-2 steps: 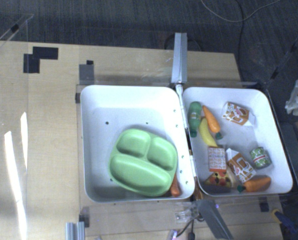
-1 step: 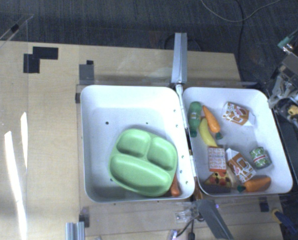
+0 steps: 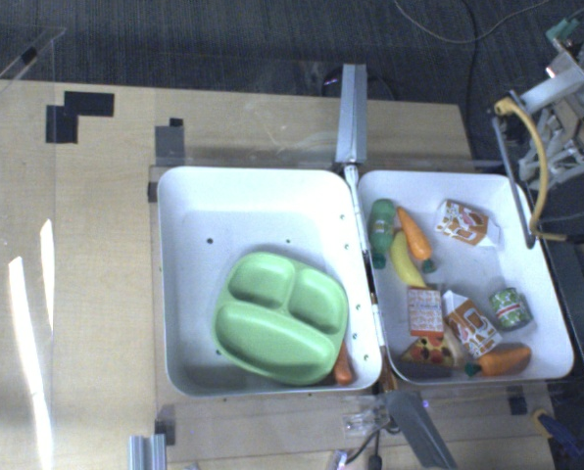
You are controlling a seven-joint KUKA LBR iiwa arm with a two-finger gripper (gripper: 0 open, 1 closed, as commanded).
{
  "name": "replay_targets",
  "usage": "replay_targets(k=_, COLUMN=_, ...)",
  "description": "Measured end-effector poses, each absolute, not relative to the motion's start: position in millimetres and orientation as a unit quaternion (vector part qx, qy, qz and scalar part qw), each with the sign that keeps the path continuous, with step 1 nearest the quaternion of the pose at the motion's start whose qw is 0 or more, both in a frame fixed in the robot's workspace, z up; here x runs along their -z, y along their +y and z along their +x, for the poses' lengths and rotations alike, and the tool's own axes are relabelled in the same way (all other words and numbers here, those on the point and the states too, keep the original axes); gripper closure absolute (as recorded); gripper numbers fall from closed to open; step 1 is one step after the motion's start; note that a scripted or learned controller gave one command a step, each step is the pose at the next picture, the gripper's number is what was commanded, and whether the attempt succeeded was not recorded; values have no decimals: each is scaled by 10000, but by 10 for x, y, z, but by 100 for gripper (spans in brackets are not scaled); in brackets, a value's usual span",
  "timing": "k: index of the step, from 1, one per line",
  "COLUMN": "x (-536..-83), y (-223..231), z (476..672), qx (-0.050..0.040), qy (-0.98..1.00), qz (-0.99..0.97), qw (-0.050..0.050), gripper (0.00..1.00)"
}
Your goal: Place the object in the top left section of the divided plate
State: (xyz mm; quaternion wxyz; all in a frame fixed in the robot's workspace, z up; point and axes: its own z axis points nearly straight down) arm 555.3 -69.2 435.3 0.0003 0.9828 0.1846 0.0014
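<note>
Divided plate (image 3: 281, 317) sits in left bin (image 3: 189, 213), tilted; its top left section lies at far-left side of plate, bare. Candidate objects (carrot (image 3: 414, 234), banana (image 3: 406, 260), packets) all lie right of plate, in right bin (image 3: 552, 292); carrot's long axis runs diagonally. Arm (image 3: 566, 86) parked far right of plate, above right bin's upper corner. Jaws: cannot tell state. Nothing visibly held.
</note>
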Motion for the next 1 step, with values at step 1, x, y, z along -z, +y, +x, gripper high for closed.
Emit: replay_targets(k=1, x=-4355, y=-485, z=5628, qx=-16, qy=3008, qz=9537, qw=3, gripper=100)
